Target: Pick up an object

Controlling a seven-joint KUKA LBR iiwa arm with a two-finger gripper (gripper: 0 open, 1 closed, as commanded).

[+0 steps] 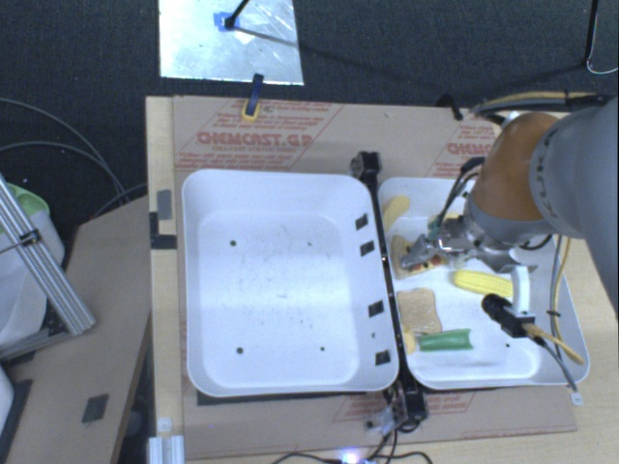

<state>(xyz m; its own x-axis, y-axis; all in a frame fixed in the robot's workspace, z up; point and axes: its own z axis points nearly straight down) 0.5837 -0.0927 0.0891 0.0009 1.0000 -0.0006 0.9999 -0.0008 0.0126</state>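
I have two shallow white bins side by side on a printed cardboard sheet (261, 138) that covers the bench. A row of black clips (375, 307) runs along the seam where their walls meet.

The left bin (280, 288) shows me its white floor with a few small dark dots and faint grey scuffing.

The right bin (488, 361) holds everything there is to pick:
- A curved yellow piece (395, 211), banana-like, lies in the far-left corner against the left wall.
- A corn cob (483, 282) lies across the middle of the floor, toward the right wall.
- A tan slice (419, 309), which looks like bread, lies flat near the left wall, closer to the near edge.
- A green piece (445, 339), long and narrow, lies just beyond the slice, parallel to the near edge.
- A small yellow bit (410, 341) touches the green piece's left end, close to the near-left corner.

The arm (542, 172) comes in over the bin's right and far edges, its orange band above the far-right corner. The gripper (418, 255) is low in the right bin beside the left wall, between the curved yellow piece and the tan slice, with the corn cob to its right. I cannot tell from this view whether the jaws are spread or pressed together, and I cannot see any object between them. Something brownish shows just under the tip, too unclear to name.
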